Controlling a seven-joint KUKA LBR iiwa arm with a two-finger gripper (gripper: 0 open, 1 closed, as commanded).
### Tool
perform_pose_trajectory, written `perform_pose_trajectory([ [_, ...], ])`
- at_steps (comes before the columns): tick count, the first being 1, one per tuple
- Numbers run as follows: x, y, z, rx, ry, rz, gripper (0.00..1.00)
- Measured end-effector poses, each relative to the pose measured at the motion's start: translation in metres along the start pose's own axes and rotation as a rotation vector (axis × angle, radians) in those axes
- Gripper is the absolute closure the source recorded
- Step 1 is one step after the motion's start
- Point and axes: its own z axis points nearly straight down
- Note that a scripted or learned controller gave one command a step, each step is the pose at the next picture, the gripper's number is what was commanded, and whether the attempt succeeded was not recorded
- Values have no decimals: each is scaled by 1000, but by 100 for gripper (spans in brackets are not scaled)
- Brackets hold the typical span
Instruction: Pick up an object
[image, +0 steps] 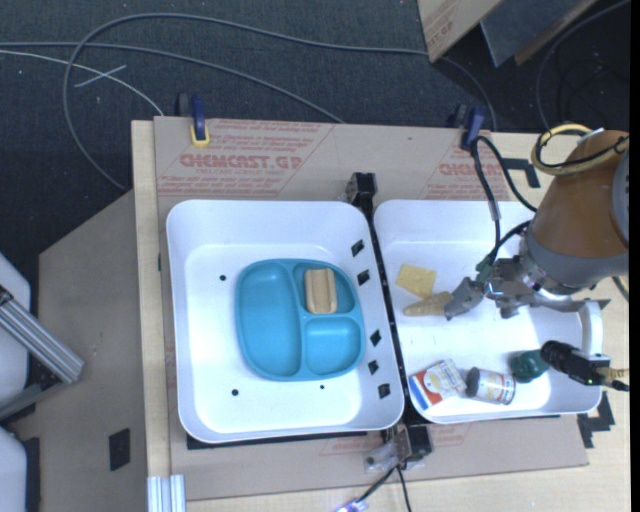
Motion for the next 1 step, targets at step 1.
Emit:
perform_pose_trajectory([
  [1, -2, -1, 64, 1, 0, 1, 0],
])
